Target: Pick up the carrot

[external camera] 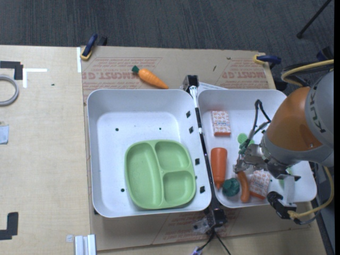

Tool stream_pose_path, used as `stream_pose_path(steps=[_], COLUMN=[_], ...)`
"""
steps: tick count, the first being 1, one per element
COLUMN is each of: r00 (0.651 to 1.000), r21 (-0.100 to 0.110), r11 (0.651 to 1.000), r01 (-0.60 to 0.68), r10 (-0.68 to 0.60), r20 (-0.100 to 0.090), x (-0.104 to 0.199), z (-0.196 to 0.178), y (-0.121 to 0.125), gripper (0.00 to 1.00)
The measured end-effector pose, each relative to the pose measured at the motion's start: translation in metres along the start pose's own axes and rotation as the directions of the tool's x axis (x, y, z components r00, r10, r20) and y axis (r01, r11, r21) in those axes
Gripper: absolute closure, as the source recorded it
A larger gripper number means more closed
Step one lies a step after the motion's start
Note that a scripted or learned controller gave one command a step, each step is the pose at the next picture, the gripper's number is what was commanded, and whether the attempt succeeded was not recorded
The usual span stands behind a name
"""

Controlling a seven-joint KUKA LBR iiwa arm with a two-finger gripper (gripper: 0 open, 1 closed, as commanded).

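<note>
Orange and tapered, with a green top, the carrot [149, 77] lies on the cardboard sheet [175, 68] behind the left bin [101, 142], outside both bins and well apart from the arm. The gripper [245, 161] hangs low in the right bin [297, 190], near an orange cylinder [218, 163], a dark green lump [230, 187] and a small printed box [220, 122]; whether it is released or clenched cannot be told here. A green divided plate [159, 173] rests in the left bin. The carrot is probably a light, stiff, smooth toy; its taper may slip, so the thicker middle, taken across its width, seems the safest hold.
</note>
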State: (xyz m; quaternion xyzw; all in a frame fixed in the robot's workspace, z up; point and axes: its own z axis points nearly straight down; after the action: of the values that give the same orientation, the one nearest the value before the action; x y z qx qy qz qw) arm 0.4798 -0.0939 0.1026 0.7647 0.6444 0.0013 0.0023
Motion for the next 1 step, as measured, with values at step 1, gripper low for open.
stream_pose_path(steps=[1], r00=[0.945], r21=[0.004], r11=[0.945], r01=[-0.328], r10=[0.328], r20=[0.001], x=[0.0088], z=[-0.0895], y=[-0.0025], gripper=[1.00])
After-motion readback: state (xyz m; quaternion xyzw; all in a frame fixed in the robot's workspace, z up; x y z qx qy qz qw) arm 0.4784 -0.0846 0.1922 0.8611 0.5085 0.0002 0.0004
